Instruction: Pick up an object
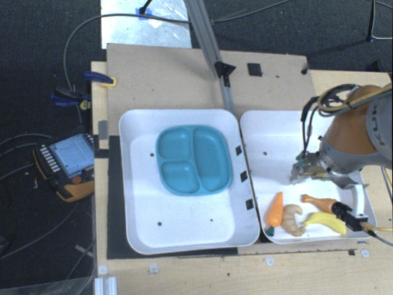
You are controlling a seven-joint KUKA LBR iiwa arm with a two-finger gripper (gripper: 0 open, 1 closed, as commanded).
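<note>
i've got the gripper [299, 172] low over the right bin [264, 123], above a bare patch of its white floor, and from this slanted view i can't tell whether it is spread or pressed together; nothing shows in its grasp. the things worth picking are bunched in the near corner of that bin: a carrot [275, 209] lying against the wall next to the left bin [141, 226], a tan curved piece [293, 219] touching it, a banana [325, 222] just beside that, and an orange-brown piece [318, 199] nearest the gripper but apart from it. my main worry is that a straight drop from here lands on empty plastic and closes on nothing, since no toy lies directly under the tool. if i shift toward the cluster, the crowding becomes the problem: the carrot, tan piece and banana sit so close that a descent could shove one into another, or pinch two and drop both on the lift. the carrot's place by the wall also risks a collision with the rim. the banana and the tan piece are curved and look likely to roll or squirt out of a poor grip. the teal divided plate [195, 160] in the left bin is wide and flat, a bad target. i'd judge the orange-brown piece the safest try.
</note>
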